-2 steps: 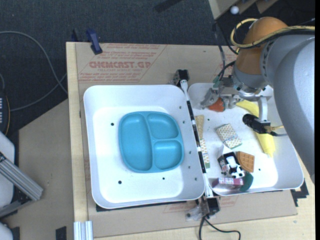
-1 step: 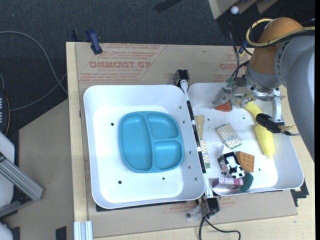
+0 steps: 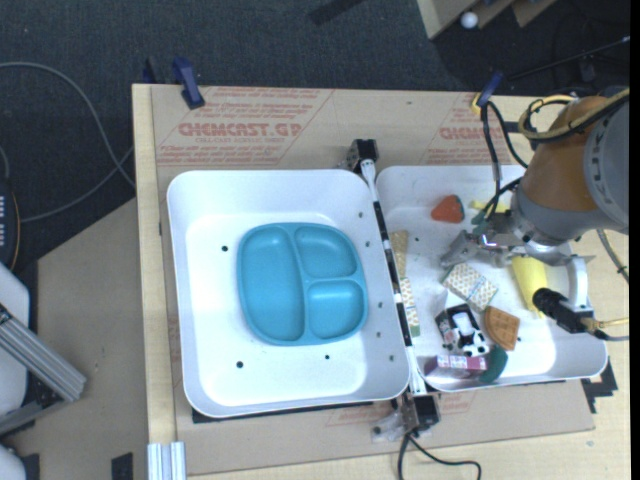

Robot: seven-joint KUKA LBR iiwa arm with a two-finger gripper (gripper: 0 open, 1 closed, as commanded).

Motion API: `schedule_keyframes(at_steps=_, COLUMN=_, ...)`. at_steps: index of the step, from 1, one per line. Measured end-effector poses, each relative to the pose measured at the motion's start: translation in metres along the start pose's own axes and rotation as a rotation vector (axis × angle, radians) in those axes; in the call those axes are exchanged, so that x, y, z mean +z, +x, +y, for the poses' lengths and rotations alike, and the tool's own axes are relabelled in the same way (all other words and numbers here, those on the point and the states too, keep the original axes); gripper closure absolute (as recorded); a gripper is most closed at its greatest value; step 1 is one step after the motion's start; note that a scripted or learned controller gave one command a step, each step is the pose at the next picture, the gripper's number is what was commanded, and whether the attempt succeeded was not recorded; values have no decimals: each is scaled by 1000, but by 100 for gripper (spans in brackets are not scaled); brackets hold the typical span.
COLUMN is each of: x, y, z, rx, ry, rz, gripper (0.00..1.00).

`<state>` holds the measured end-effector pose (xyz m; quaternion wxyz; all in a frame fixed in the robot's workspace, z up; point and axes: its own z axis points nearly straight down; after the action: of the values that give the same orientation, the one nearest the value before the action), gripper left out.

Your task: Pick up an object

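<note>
The right bin holds several small things. A red-orange piece lies near its back. A checkered packet rests in the middle, a brown wedge lies to its right, and a black-and-white toy is toward the front. A pink and green item sits at the front wall. My gripper reaches in from the right and hangs low between the red-orange piece and the checkered packet, just above the packet's far edge. Nothing shows between its metal tips.
In the left bin lies a blue divided plate. A strip of tan labels runs along the wall between the bins. The grey arm with its orange band covers the right bin's back right corner.
</note>
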<state>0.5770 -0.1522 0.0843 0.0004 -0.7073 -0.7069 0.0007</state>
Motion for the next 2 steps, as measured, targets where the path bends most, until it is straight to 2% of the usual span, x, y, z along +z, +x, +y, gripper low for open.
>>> schedule_keyframes(at_steps=1, x=-1, y=26, z=53, rx=-1, ry=-4, rz=0, gripper=0)
schedule_keyframes(at_steps=2, x=-1, y=47, z=90, rx=-2, ry=-4, rz=0, gripper=0)
